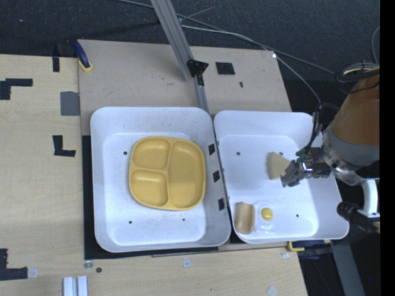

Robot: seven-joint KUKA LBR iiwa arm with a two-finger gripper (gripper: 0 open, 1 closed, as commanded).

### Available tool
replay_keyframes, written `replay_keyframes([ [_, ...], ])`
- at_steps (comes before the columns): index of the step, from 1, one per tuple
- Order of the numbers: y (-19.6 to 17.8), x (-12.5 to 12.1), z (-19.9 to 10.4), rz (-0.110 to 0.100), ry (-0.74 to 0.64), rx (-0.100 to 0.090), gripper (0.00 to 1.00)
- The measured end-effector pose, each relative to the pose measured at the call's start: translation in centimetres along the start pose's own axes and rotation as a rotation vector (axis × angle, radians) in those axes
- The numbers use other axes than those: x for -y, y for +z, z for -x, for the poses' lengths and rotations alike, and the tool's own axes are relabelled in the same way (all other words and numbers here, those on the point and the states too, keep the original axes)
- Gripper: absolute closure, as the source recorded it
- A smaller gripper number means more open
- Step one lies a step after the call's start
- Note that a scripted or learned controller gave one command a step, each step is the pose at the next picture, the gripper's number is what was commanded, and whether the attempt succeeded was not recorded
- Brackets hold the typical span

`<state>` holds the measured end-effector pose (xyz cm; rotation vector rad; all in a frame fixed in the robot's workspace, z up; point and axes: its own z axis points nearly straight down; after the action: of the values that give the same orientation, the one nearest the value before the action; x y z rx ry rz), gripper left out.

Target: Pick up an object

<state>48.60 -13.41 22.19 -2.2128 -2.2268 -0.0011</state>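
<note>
In the right bin (pixel 247 123) a tan, wedge-shaped object (pixel 276 164) lies near the middle right. My gripper (pixel 292 176) reaches in from the right and sits just to the right of and below that wedge, touching or nearly touching its edge. Near the bin's front wall lie a tan cup-like piece (pixel 244 217) on its side and a small yellow ball (pixel 266 214) on a clear round lid. A yellow three-compartment plate (pixel 167 172) rests in the middle of the left bin (pixel 105 165).
The arm's grey and orange body (pixel 358 125) overhangs the right bin's right edge. A grey pole (pixel 179 32) slants down to the gap between the bins. Cables run across the dark floor at the back.
</note>
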Motion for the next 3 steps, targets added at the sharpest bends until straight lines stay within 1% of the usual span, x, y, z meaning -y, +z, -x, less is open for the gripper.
replay_keyframes([
  [1, 1.0, -0.1, -5.2, -0.002, 0.001, 0.001, 1.00],
  [2, 1.0, -0.1, -9.7, -0.002, 0.000, 0.000, 1.00],
  [3, 1.3, -1.6, -14.7, -0.001, 0.000, 0.001, 1.00],
])
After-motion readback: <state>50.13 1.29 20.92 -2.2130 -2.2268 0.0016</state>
